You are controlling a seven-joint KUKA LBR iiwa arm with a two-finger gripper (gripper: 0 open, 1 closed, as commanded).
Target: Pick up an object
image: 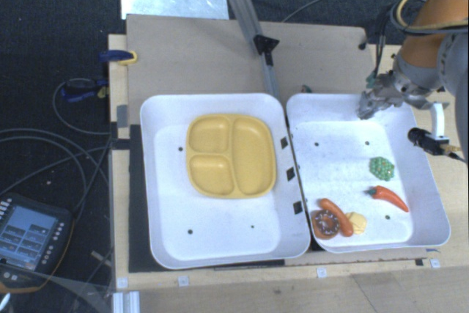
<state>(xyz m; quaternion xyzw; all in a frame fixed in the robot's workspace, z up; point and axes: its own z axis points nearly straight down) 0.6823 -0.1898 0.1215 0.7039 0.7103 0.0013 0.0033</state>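
The right bin (421,179) holds several toy foods. A green broccoli piece (381,168) lies near its right wall, with an orange carrot (388,197) just below it. At the bin's front left corner sit a red sausage (335,215), a brown donut (325,224) and a small pale yellow piece (357,222). My gripper (368,105) hangs over the far edge of the right bin, well above and behind the foods, with nothing seen in it.
The left bin (161,157) bears a yellow divided plate (230,155). A grey pole (242,4) slants across the bench from the top. Clamps and cables lie off the bench's left side, and a pendant (26,238) sits at the lower left.
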